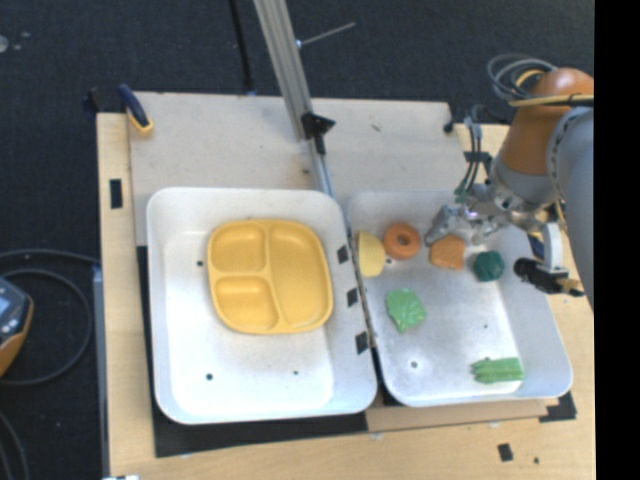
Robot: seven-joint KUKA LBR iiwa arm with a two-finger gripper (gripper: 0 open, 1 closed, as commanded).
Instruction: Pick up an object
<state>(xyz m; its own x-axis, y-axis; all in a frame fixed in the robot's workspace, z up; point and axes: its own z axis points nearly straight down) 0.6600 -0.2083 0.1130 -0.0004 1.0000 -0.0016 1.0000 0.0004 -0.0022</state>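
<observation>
1. Worktop [400,138] carries two shallow white bins side by side, so there is one bin to pick from and one to receive.
2. The left bin [180,368] holds a yellow divided plate [270,274], lying flat in its middle.
3. The right bin [530,348] holds the loose things: a yellow piece [370,254] against its left wall, an orange ring [402,241] just beside that, an orange block [448,255], a dark green ball [488,266], a light green lump [405,309] nearer the middle, and a green strip [497,370] at the near right.
4. The arm [540,138] reaches in from the right, bent low over the far part of the right bin, which I judge puts it in place for a grasp there.
5. The hand [465,220] sits just above the orange block, between the ring and the ball; that block looks like the likely target.
6. Whether the hand is open or closed I cannot tell; the metal parts blur together, and nothing is plainly gripped.
</observation>
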